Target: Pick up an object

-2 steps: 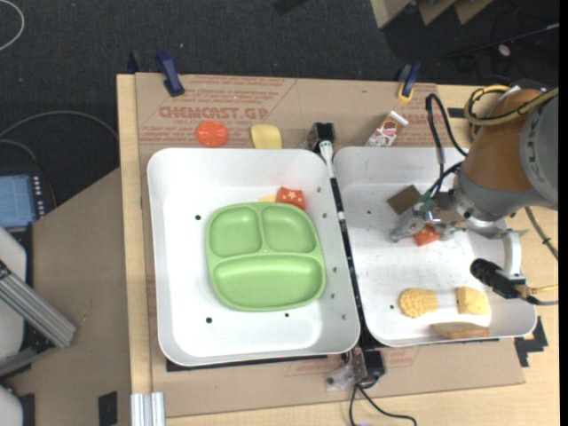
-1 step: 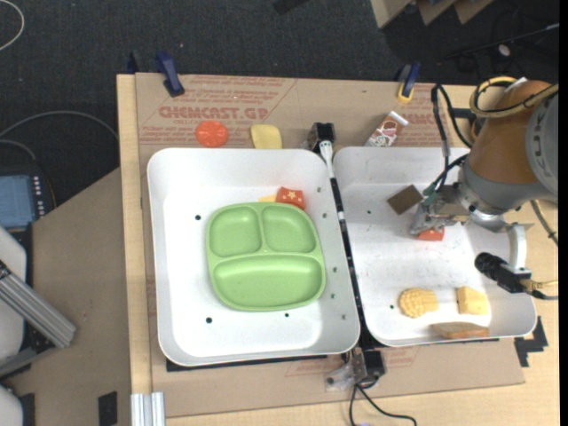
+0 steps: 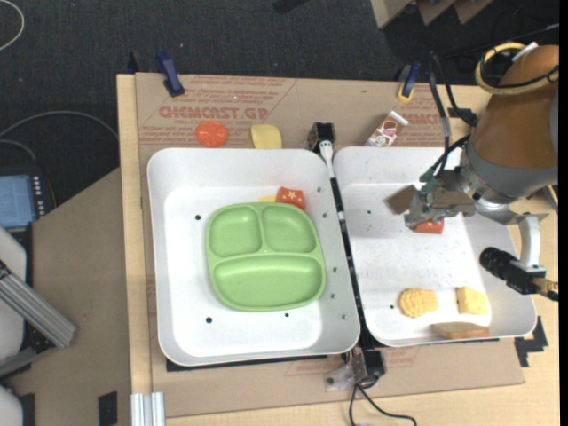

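Note:
In the right bin (image 3: 382, 247) my gripper (image 3: 424, 209) hangs low over the floor near the back. A small red object (image 3: 430, 227) peeks out right beneath it, touching or nearly touching the gripper's tip. Whether it is gripped is hidden by the gripper body. Near the front of the same bin lie a yellow corn piece (image 3: 417, 303), a yellow chunk (image 3: 472, 301) and a tan bread-like slice (image 3: 457, 330).
The left bin (image 3: 177, 238) holds a green divided plate (image 3: 264, 256) and a red-and-yellow item (image 3: 290, 197) behind it. On the board behind the bins lie an orange disc (image 3: 212, 134), a yellow piece (image 3: 265, 137) and a small packet (image 3: 386, 131).

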`<state>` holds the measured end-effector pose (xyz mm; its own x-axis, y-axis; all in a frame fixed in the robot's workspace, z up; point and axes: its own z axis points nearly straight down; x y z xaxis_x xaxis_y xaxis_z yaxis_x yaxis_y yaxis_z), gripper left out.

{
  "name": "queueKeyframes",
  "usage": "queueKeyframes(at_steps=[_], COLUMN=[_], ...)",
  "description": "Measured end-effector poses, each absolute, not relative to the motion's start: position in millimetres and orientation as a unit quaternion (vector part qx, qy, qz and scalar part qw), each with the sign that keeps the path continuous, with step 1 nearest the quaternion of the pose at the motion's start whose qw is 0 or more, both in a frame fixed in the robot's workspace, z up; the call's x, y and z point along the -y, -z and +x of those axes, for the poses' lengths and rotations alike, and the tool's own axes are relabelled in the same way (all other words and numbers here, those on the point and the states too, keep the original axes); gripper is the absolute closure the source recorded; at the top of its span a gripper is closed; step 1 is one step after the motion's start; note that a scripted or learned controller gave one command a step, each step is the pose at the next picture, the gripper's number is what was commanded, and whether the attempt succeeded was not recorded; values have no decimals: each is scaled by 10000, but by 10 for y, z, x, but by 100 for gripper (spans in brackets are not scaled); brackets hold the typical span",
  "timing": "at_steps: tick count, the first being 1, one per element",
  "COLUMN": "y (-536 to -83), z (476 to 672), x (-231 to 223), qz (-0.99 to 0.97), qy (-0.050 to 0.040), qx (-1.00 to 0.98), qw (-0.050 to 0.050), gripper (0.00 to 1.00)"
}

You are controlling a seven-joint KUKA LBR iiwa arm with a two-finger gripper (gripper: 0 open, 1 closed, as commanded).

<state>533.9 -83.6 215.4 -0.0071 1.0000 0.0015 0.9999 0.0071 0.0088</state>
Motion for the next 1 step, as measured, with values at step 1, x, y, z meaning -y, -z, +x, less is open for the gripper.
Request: queueKeyframes(at_steps=[1], y=[-2240], z=[5280], x=[160], qz=[7041], qy=[-20], qx=[-7101], qw=[-1], gripper=[100])
